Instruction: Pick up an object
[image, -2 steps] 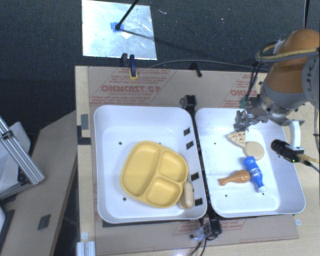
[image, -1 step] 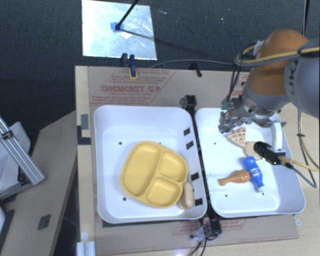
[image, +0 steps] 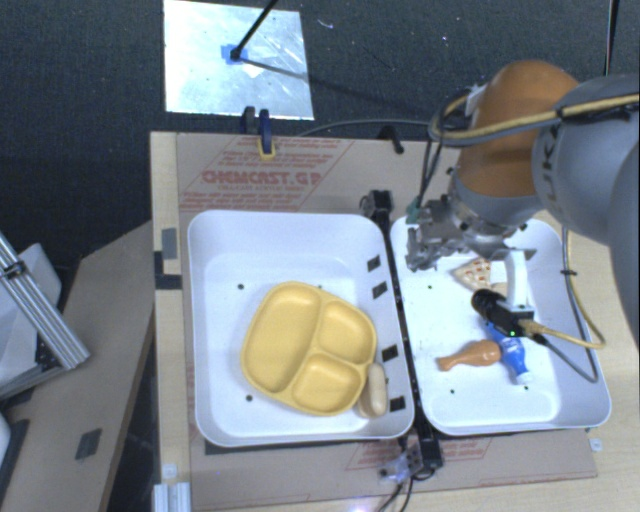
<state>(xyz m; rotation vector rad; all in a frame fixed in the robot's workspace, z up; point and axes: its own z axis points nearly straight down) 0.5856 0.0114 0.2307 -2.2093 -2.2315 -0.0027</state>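
Observation:
My gripper (image: 428, 248) hangs over the far left part of the right bin (image: 470, 405), close to the divider. A tan cracker-like wedge (image: 472, 271) lies just to its right, partly under the wrist. A brown toy drumstick (image: 470, 356) lies nearer the front of that bin, well apart from the gripper. A small blue piece (image: 513, 357) rests by the drumstick's thick end. I see nothing between the fingers.
The left bin (image: 215, 290) holds a yellow divided plate (image: 308, 347) with a beige roll (image: 374, 389) against its front right corner. The divider (image: 392, 300) between the bins runs just left of the gripper. The arm's grey and orange bulk covers the right bin's far side.

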